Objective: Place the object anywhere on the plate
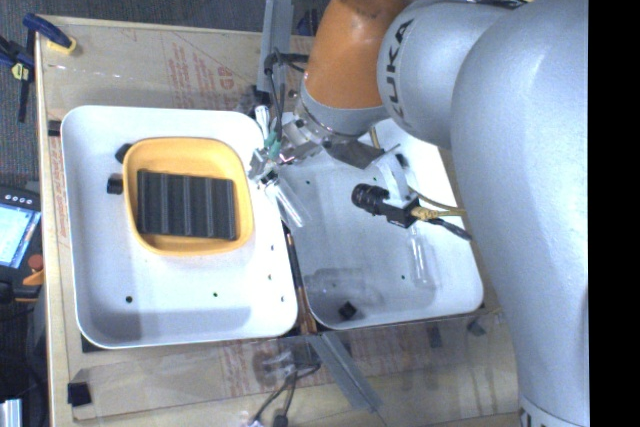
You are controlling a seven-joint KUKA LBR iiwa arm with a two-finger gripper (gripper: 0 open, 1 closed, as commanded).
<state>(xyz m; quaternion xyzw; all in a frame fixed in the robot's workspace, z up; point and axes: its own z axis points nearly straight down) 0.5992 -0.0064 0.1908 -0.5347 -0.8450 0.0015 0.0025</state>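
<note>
Gripper (pixel 268 158) hovering at plate's (pixel 190 196) 3 o'clock rim; you cannot tell its grip state; plate's long axis running 9-to-3.

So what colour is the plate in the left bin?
The plate is yellow-orange with a dark grey ribbed centre, seen in the camera view.

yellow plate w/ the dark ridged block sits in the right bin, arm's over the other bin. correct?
Not quite. The camera view shows the yellow plate, with the dark ridged block on it, in the left bin, not the right. The arm is over the right bin.
</note>
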